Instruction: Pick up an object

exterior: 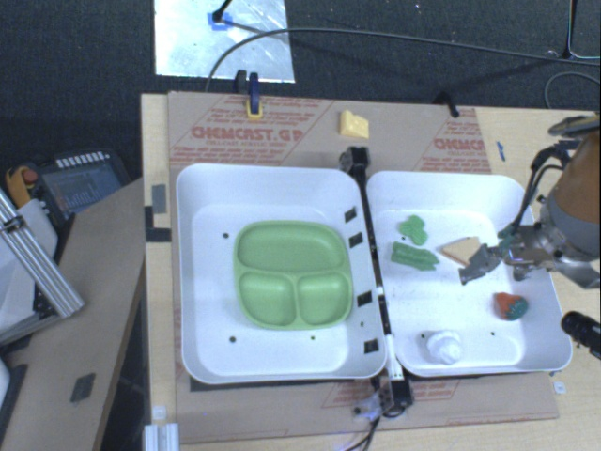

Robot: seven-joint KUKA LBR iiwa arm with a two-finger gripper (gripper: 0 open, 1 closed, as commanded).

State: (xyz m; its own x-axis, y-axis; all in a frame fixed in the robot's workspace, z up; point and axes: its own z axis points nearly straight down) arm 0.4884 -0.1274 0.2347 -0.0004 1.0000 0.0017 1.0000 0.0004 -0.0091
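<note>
Several small objects lie in the right bin (535, 346). A tan wedge (458, 249) rests near the middle, with a green leafy piece (411, 227) and a long green piece (414, 256) to its left. A red and green fruit-like toy (510, 304) lies toward the right, and a white bottle-like object (443, 347) sits near the front wall. My gripper (490, 261) reaches in from the right, low over the bin floor just right of the tan wedge and above-left of the red toy. I see nothing held in it.
The left bin (202, 252) holds a green divided plate (289, 273). A yellow block (354, 124) lies on the cardboard behind the bins. Cables run across the dark floor at the back. A grey box and a metal rail stand at far left.
</note>
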